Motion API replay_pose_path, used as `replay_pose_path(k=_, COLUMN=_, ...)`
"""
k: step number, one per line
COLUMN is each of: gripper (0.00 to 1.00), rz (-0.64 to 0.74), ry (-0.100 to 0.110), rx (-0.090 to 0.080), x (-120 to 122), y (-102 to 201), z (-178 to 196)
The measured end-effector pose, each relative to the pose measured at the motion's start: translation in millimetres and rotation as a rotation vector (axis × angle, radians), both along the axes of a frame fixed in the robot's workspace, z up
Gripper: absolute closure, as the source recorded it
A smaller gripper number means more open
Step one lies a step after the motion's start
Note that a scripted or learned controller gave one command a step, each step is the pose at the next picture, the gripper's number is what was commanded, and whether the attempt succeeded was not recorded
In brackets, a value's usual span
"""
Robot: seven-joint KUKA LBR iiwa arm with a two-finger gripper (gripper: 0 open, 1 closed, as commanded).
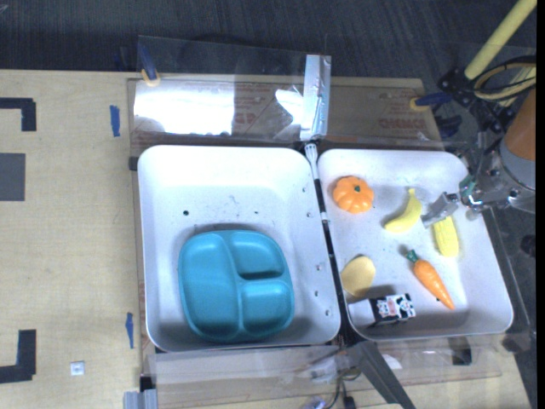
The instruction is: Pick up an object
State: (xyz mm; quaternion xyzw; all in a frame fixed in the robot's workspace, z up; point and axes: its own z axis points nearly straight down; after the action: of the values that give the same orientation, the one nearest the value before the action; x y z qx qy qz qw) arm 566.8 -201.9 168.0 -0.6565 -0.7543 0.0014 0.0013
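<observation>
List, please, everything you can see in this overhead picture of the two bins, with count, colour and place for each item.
Left bin: one, white, left of the pair.
Divided tray: one, teal blue, lying in the left bin towards its near side.
Right bin: one, white, beside the left bin.
Toy pumpkin: one, orange, far left part of the right bin.
Toy banana: one, yellow, middle of the right bin.
Toy corn: one, yellow, right of the banana.
Toy carrot: one, orange with green top, near right part.
Pale yellow piece: one, near left part.
Small black-and-white toy: one, near edge of the right bin.
Gripper: one, grey, above the right bin by the corn and banana.
</observation>
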Motion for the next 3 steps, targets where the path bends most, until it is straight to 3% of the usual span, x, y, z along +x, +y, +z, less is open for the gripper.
replay_pose_path(k=1, gripper=0.0, rz=0.114, ry=-0.008, rx=-0.001, x=-25.5, y=0.8, z=-70.8)
replay_pose_path(k=2, gripper=0.0, rz=0.264, ry=-0.012, rx=-0.002, x=3.6, y=58.5, z=-80.8)
replay_pose_path(k=3, gripper=1.0, rz=0.261, ry=-0.021, rx=-0.006, x=5.6, y=57.0, z=-68.5)
